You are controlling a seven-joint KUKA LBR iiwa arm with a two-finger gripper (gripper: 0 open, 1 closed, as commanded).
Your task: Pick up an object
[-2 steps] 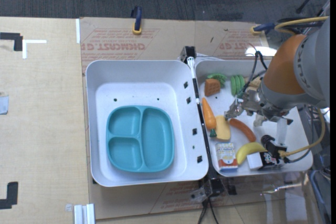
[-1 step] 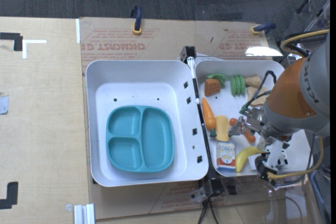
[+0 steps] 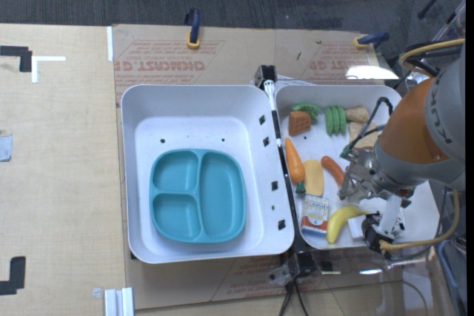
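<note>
- In the camera view, the arm [image 3: 422,137] reached in from the right over the right bin [image 3: 385,94], its orange band sitting above the wrist.
- The gripper [image 3: 354,187] hung low over the middle of that bin; whether it was clenched or released could not be told, as the wrist hid it from above.
- Nothing could be seen grasped by the tool.
- A banana [image 3: 339,221] lay just below the gripper, close to it, curving toward the bin's near wall.
- A small printed carton [image 3: 315,212] (white with red and blue marks) lay to the lower left of the gripper, touching the banana's left side.
- A pale yellow slice [image 3: 315,177] lay left of the gripper, just above the carton.
- A red sausage-like piece [image 3: 332,170] lay between that slice and the gripper, tilted.
- A carrot [image 3: 295,161] lay farther left of the tool, along the bin's left wall.
- Above and left of the gripper, near the far wall, sat a brown chunk with a green top [image 3: 300,120].
- Green pea pods [image 3: 335,120] sat above the gripper, and a tan piece [image 3: 357,115] lay just right of them.
- The left bin [image 3: 148,103] stood well away to the tool's left and held a teal divided plate [image 3: 198,195] with three compartments.
</note>
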